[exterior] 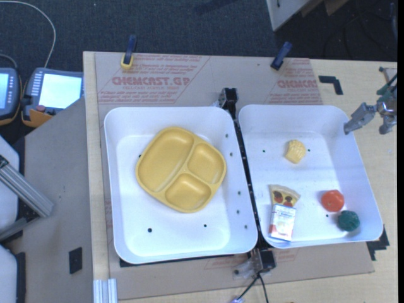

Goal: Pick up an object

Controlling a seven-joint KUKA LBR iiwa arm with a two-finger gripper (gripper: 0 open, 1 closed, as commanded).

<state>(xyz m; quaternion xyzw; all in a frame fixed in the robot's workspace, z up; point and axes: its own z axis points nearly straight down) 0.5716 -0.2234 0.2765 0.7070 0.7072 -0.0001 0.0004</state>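
Observation:
The right bin (pixel 353 163) holds a small yellow lumpy piece (pixel 295 151) near its middle. A pizza-slice toy (pixel 284 196) and a white packet (pixel 283 222) lie by its front left. A red ball (pixel 332 200) and a dark green ball (pixel 348 220) rest at its front right. My gripper (pixel 371 120) hangs over the bin's far right rim, open, with nothing between its fingers. It is well apart from all the pieces.
The left bin (pixel 126 219) bears a yellow three-section plate (pixel 182 168). A black divider clamp (pixel 228 97) sits between the bins at the back. Blue clamps (pixel 129 49) hold the board's far edge. A screen (pixel 57 90) stands off the bench at left.

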